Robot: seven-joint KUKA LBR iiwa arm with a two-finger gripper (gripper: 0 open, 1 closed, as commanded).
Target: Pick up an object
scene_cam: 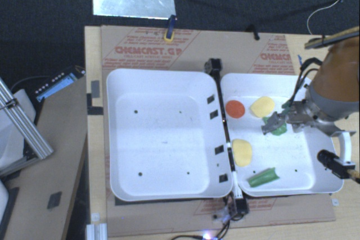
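Your gripper (pixel 274 123) sits right over a small green piece (pixel 278 130) in the right bin (pixel 292 185), touching it, though I cannot tell its jaw state.

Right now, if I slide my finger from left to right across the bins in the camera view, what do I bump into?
Left bin → red disc → green pepper → end effector over a green thing.

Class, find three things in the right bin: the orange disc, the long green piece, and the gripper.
orange disc (pixel 235 109), camera view, its centre.
long green piece (pixel 263 177), camera view, its middle.
gripper (pixel 274 123), camera view, its tip.
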